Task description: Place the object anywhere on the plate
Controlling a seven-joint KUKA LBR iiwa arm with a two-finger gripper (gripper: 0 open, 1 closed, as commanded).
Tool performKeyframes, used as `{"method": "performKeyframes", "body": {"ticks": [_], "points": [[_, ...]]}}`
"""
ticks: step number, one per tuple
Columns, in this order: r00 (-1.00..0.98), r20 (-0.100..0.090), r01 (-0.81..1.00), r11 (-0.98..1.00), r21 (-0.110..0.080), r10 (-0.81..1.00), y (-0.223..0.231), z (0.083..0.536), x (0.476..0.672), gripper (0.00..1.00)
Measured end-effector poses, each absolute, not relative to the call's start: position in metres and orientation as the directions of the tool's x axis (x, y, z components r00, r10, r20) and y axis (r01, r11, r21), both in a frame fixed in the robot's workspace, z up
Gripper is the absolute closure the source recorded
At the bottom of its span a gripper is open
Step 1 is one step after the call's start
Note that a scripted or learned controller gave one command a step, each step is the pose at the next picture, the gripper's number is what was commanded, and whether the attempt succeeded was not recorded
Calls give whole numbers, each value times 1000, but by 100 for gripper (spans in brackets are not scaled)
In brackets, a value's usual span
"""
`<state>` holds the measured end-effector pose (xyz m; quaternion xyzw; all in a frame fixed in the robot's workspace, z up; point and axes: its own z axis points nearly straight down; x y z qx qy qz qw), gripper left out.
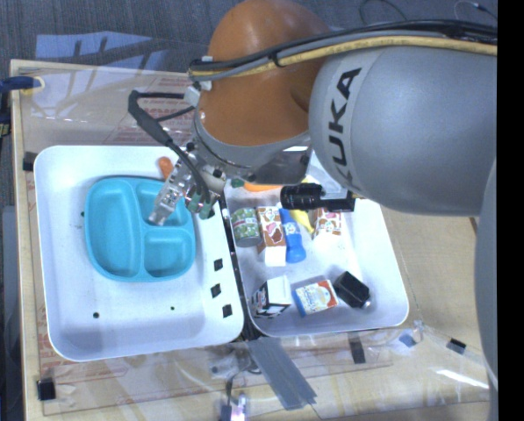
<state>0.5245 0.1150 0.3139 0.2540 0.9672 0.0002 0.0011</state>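
Observation:
A blue plate (121,235) with three compartments lies in the left white bin (68,323). My gripper (168,200) hangs over the plate's upper right compartment, close to its surface, reaching down from the orange-banded wrist (253,77). A small orange object (163,162) lies just behind the gripper, off the plate, near the bin's back wall. From this angle I cannot make out anything held in the gripper.
The right bin (393,279) holds several items: a green can (244,224), small cartons (270,226), a blue bottle (293,239), a blue box (314,296), a black object (352,289) and an orange piece (262,185). The arm's grey body covers the upper right.

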Motion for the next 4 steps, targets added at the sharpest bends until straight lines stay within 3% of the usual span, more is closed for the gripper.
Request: {"method": "performKeyframes", "body": {"ticks": [1,2,4], "points": [[-964,1,267,964,-1,267,125,230,502,100],[-870,2,493,870,-2,493,38,191,477,100],[-888,0,461,888,-2,461,82,202,478,100]]}}
